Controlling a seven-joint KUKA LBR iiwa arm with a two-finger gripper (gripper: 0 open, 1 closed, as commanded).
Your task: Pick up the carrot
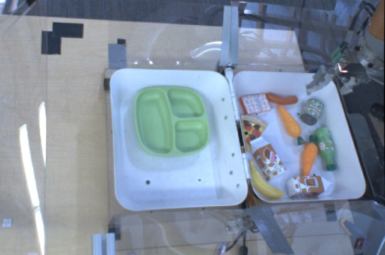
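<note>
Two orange carrot-like pieces lie in the right bin. One carrot has a green top and lies next to a green bottle. The other orange piece lies slanted in the bin's middle, below a red-orange sausage. My gripper hangs over the bin's far right corner, above and to the right of a small can. It stands well apart from both orange pieces, open, with nothing between its fingers.
The right bin also holds a checked red box, a pizza slice, a snack packet, a banana and a small carton. A green divided plate sits in the left bin.
</note>
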